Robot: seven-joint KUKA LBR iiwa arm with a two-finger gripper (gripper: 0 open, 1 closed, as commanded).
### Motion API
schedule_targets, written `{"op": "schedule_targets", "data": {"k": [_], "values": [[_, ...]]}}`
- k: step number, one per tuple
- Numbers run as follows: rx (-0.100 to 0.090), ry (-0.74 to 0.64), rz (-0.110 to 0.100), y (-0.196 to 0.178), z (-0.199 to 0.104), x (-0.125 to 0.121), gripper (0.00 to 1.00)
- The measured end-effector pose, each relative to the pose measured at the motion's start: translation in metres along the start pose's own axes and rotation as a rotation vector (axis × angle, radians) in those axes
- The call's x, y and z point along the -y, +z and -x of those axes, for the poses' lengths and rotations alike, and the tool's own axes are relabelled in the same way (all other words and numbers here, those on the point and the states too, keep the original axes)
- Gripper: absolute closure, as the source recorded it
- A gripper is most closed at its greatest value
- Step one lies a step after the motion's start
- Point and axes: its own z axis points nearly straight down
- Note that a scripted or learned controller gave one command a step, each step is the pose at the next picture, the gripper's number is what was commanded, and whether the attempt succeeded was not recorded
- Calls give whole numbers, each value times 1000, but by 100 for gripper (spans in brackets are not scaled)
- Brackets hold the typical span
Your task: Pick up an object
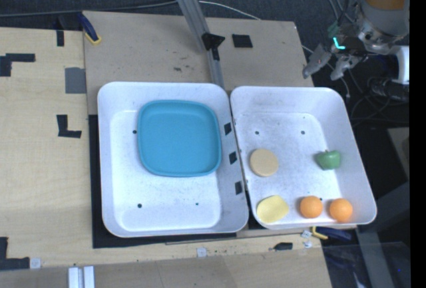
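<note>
Green toy (328, 159) mid-right in frame | my gripper (326, 64) upper right, fingers apart, empty | descend centred, then close.

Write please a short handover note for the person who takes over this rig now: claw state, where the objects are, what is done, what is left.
Claw: open, holding nothing, above the bench beyond the right bin's far right corner.
Right bin holds: tan disc, green piece, yellow piece, two orange balls along the near edge.
Left bin: blue plate.
Done: nothing picked yet.
Left: lower into a bin, grasp one object, lift it.
</note>
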Motion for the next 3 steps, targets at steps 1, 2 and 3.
{"op": "schedule_targets", "data": {"k": [1,2,3], "values": [[0,0,0,0,0,0,0],[0,0,-4,45,-4,-5,0],[-1,0,-6,107,-10,-7,0]]}}
